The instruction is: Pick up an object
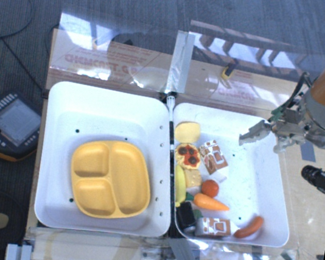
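The right bin holds several toy foods along its left side: a pale yellow piece, a small pizza, a brown and white carton, a red tomato, a carrot and a banana. A second carton and a red sausage lie near the front wall. My gripper hovers over the bin's back right part, above and to the right of the pile. It is open with nothing between its fingers.
The left bin holds a yellow divided plate. A black item sits by the front carton. A handheld controller lies on the floor at left. Clear plastic panels stand behind the bins.
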Action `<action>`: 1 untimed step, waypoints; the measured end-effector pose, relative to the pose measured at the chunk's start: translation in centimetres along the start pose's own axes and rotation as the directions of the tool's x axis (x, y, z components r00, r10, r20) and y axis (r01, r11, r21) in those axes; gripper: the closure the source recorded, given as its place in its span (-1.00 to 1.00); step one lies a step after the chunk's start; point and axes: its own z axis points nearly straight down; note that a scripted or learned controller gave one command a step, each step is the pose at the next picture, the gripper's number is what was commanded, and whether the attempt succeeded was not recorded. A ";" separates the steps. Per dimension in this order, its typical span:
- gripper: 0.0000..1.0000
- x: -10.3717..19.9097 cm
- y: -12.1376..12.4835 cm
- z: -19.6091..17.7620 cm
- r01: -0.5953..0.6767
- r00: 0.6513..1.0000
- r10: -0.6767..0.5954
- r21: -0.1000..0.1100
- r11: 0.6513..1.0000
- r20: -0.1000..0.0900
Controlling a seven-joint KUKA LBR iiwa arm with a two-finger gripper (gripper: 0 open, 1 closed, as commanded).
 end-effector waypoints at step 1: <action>-1.00 4.2 2.9 15.6 -0.057 0.998 0.057 0.000 0.998 -0.004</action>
